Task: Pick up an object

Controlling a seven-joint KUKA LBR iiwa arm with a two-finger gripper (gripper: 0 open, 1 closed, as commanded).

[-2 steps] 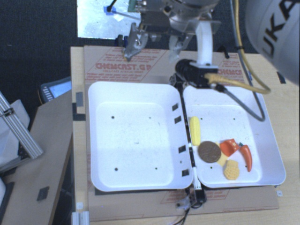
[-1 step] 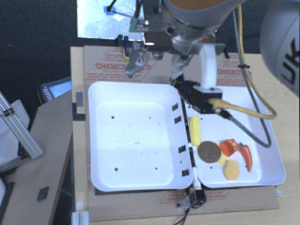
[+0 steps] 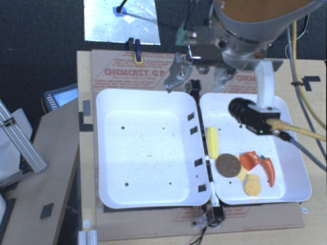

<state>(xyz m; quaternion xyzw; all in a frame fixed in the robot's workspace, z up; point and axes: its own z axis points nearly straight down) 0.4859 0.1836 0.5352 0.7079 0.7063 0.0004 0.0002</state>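
we see two smooth, glossy white plastic bins (image 3: 148,152) on matt brown cardboard (image 3: 133,73), and a shiny foil-like sheet (image 3: 122,14) beyond.

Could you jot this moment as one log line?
gripper: above bins' far edge | holding: nothing seen | right bin: four items | stage: not yet picked

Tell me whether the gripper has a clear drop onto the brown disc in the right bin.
Probably yes: the brown disc lies uncovered, though the yellow corn cob and red pepper crowd its edges. The gripper sits above the bins' far edge.

Bright, even overhead light with glare on the white bins (image 3: 148,98), soft overall, slightly grainy.
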